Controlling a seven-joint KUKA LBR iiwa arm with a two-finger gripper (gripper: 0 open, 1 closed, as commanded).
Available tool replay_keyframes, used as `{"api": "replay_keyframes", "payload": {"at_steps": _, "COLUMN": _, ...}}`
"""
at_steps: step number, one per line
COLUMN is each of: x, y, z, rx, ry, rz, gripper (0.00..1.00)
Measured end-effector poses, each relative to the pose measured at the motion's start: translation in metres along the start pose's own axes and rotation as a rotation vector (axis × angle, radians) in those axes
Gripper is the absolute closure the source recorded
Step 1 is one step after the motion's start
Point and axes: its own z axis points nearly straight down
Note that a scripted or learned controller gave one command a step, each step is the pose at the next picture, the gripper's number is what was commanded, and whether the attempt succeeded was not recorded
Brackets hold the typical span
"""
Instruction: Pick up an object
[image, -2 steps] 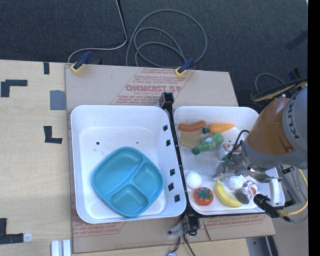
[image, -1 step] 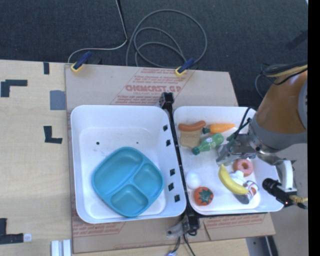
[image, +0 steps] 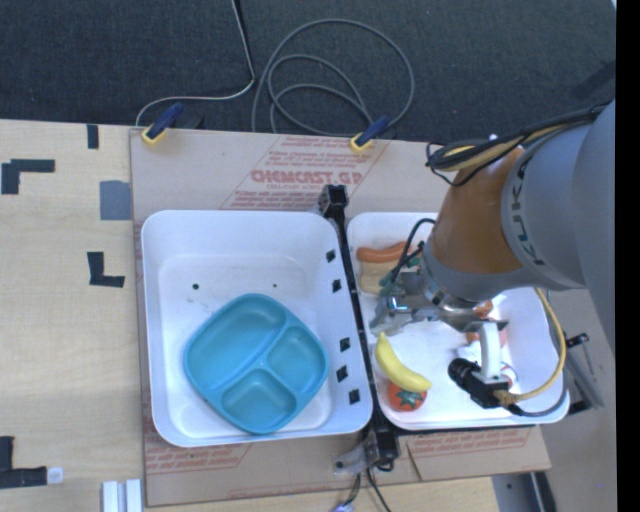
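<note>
- Two shallow white plastic bins sit side by side on the counter (image: 60, 330); the left bin (image: 160, 240) carries one glossy blue divided plate (image: 256, 362).
- One claw (image: 392, 308) hangs low in the right bin (image: 556, 335); how wide it stands cannot be told, nor any grip.
- One curved yellow banana (image: 398, 366) lies just below the claw, beside one red-orange piece (image: 404, 399); one hot dog (image: 378, 254) rests near the bin's top wall.
</note>
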Motion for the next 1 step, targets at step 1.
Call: {"api": "replay_keyframes", "payload": {"at_steps": 1, "x": -0.0047, "y": -0.0004, "z": -0.0026, "rx": -0.003, "ry": -0.003, "rz": 0.006, "gripper": 0.0}}
